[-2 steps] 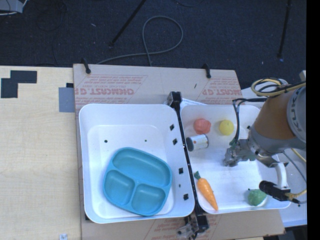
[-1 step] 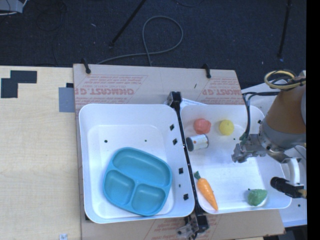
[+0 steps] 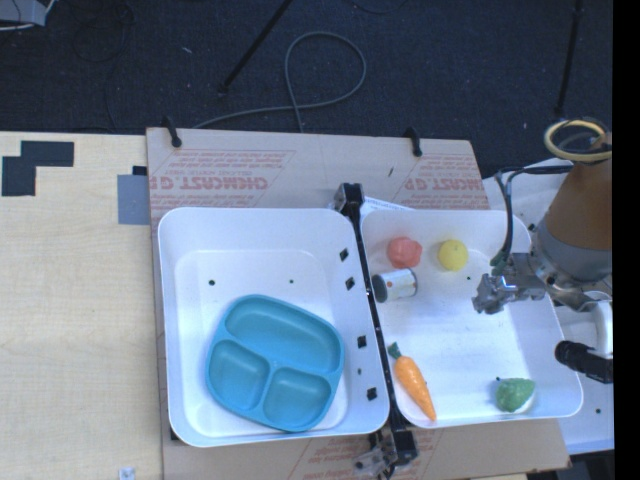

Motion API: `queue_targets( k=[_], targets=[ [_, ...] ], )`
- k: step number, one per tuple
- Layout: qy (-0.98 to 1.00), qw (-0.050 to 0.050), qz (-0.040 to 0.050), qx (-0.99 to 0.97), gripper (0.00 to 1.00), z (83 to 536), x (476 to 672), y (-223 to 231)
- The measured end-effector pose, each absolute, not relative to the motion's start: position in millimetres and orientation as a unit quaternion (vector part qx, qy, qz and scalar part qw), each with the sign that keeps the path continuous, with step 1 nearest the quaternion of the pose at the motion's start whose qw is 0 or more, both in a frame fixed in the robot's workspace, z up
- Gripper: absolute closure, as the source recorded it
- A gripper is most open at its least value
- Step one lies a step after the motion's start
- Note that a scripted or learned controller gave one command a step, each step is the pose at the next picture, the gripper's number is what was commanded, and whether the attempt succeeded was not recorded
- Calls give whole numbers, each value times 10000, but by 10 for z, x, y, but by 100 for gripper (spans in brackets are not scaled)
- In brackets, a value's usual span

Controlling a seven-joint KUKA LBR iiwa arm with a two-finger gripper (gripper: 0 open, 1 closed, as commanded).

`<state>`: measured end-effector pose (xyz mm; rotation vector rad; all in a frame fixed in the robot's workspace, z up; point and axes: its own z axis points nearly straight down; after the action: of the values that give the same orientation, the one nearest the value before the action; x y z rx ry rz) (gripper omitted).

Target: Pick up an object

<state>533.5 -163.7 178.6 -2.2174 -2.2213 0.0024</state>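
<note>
A grey metal two-finger gripper (image 3: pixel 490 295) is seen over the right edge of the right shallow white plastic bin (image 3: pixel 470 368), beneath the arm's orange band (image 3: pixel 585 203); nothing is gripped, and whether its claw is apart or together cannot be told. Scattered in that bin are a pink ball (image 3: pixel 404 251), a yellow ball (image 3: pixel 453 254), a small silver can (image 3: pixel 396 284), an orange toy carrot (image 3: pixel 414 385) and a green lump (image 3: pixel 514 394). A blue sectioned plastic tray (image 3: pixel 273 362) is held in the left white bin (image 3: pixel 200 238).
</note>
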Motion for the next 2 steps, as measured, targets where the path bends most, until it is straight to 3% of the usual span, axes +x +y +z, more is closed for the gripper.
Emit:
queue_targets(
  k=[1,2],
  targets=[
    [-7077,15,10,-7065,100,2099,5346,-1648],
    [-7093,32,9,-7049,100,2171,5496,-1077]
  ],
)
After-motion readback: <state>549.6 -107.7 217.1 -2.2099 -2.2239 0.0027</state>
